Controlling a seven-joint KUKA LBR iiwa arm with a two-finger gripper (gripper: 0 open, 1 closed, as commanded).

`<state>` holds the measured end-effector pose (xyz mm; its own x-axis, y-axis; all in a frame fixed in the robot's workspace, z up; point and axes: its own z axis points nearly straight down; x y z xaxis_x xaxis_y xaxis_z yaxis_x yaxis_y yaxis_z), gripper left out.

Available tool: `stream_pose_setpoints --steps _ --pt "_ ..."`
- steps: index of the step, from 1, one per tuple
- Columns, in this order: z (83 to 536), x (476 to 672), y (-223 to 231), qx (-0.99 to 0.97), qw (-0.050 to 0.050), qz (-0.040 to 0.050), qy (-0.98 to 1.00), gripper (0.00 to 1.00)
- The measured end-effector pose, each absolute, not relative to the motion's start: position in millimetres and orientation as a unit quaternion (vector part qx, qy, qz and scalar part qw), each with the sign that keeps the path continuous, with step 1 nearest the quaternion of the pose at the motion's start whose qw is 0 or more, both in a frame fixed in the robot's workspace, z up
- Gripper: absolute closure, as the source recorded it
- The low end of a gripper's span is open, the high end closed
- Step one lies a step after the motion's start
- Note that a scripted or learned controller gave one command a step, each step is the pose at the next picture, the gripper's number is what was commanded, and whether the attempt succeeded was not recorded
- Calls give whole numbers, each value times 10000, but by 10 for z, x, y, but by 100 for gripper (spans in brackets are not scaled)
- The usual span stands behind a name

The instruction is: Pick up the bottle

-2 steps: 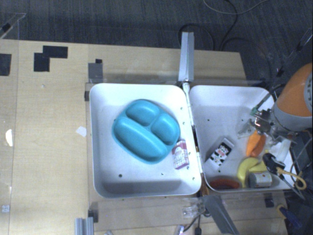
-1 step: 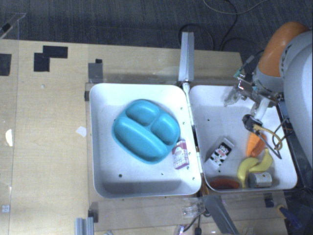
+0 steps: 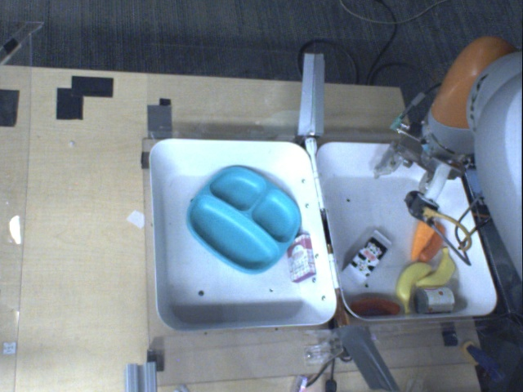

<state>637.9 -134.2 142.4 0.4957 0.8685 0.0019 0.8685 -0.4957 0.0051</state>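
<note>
The bottle (image 3: 301, 257) is small, with a pink and white label. It lies on its side in the left bin (image 3: 176, 219), close to that bin's right wall and touching the lower right edge of a blue divided plate (image 3: 243, 216). My gripper (image 3: 408, 178) hangs over the upper part of the right bin (image 3: 351, 170), well to the right of the bottle and farther back. Its fingers are spread, so it is open with nothing between them.
The right bin holds a black and white box (image 3: 369, 256), an orange carrot-like piece (image 3: 424, 239), a yellow banana (image 3: 424, 276), a grey can (image 3: 435, 299) and a red item (image 3: 376, 305). A metal divider post (image 3: 312, 96) stands behind the bins.
</note>
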Motion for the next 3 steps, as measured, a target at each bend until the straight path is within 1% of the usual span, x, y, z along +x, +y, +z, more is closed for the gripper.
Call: stream_pose_setpoints --steps 1,2,3 --pt "1366 6193 -1711 7879 19 15 6158 0" --pt "1266 6371 -822 7422 16 24 6701 0" --pt "2238 5373 -1704 7404 30 18 6721 0"
